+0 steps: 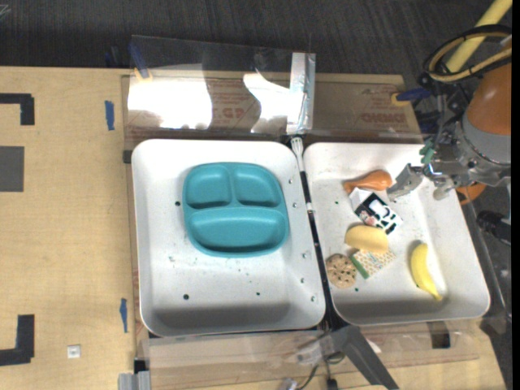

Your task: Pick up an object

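Bench seen from above, with two shallow white bins sitting side by side on it; the left bin [154, 291] is holding a teal divided plate [236, 208], lying flat near the middle with its three compartments facing up; the right bin [463, 299] is holding a small scatter of toy food. An orange carrot-like piece [370, 180] is lying toward that bin's far side, with a black-and-white card [377, 213] resting just below it and touching or nearly touching it; a yellow rounded piece [367, 237] is sitting just under the card; beside it a pale patterned packet [375, 260] is leaning against a chocolate-chip cookie [341, 270] near the bin's left wall; a banana [423, 270] is lying apart from them, toward the near right corner. The grey arm, its orange band [492, 112] showing at the right edge, is reaching in over the right bin's far right part; the gripper [406, 182] is hanging just to the right of the carrot-like piece, with one pale finger [405, 180] pointing toward it; nothing is sitting between its fingers, and how wide they are standing cannot be made out from here. Yellow and black cables [467, 43] are looping above the arm; a clear plastic sheet [219, 96] is standing behind the left bin.
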Controlling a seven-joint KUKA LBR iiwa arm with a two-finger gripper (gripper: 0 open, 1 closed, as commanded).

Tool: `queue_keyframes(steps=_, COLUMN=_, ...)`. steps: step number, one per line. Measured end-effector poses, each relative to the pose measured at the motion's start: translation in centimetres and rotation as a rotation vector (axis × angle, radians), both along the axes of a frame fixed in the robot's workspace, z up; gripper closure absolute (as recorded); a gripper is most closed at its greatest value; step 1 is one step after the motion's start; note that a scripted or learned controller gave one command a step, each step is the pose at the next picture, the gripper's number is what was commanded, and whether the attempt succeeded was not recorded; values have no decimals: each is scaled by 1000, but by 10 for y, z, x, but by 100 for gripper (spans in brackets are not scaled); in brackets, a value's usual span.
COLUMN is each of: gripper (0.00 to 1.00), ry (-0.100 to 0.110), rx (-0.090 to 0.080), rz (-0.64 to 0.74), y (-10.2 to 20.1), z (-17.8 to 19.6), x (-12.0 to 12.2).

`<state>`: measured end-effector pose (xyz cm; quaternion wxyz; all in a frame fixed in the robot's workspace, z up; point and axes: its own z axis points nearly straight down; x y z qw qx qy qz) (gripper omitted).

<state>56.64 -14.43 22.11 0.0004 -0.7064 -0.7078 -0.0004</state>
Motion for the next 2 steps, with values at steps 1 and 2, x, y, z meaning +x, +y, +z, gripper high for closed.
queue_keyframes(steps=1, gripper=0, ry=8, rx=1, rz=54, y=21, z=-99, x=38)
queue_keyframes(steps=2, gripper=0, ry=-7, rx=-2, rz=-80, y=48, z=-132, x=54)
